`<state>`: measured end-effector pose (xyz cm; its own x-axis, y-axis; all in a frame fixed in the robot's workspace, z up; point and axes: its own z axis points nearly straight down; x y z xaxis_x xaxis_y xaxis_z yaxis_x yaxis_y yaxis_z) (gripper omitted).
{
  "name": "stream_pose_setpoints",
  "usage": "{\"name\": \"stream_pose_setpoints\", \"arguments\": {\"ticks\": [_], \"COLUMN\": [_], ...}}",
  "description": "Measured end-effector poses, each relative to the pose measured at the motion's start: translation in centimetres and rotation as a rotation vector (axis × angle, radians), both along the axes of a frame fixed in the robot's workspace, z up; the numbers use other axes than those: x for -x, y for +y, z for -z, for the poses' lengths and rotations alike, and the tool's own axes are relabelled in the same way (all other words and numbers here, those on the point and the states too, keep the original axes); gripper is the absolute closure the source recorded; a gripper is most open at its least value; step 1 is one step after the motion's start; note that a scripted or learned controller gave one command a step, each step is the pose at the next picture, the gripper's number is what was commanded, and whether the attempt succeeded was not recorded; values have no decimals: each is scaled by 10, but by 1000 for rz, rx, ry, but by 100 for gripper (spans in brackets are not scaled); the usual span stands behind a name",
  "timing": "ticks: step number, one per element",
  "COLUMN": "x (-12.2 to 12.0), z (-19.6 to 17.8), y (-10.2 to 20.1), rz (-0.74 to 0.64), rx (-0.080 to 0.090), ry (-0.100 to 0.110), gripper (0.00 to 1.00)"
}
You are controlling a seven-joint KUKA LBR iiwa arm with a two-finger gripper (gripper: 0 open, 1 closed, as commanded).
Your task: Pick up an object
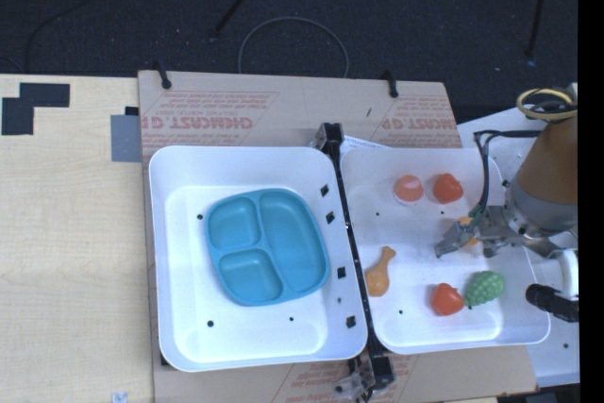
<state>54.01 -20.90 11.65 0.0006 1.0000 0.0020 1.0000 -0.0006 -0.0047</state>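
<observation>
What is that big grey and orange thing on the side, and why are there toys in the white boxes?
That thing is a robot arm. It reaches in from the right side of the picture, and a computer program moves it. At its end it has a gripper for picking things up. The picture is taken by one camera fixed above the bench, looking down at a slant.

On the bench sit two shallow white bins side by side. The left bin holds a blue plate with three sections. The right bin holds small toy foods: a pink round piece, a red one, a yellow-orange piece, another red one and a bumpy green one.

The gripper hangs over the right bin. I cannot see any toy in it, and the picture is too blurry to say more.
</observation>
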Motion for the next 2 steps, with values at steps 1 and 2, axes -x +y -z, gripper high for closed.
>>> {"name": "stream_pose_setpoints", "arguments": {"ticks": [1,2], "x": [0,-3], "z": [-12,-53], "y": [-1,-4], "rz": [3,-3], "rx": [0,2], "ry": [0,-4], "gripper": [100,100]}}
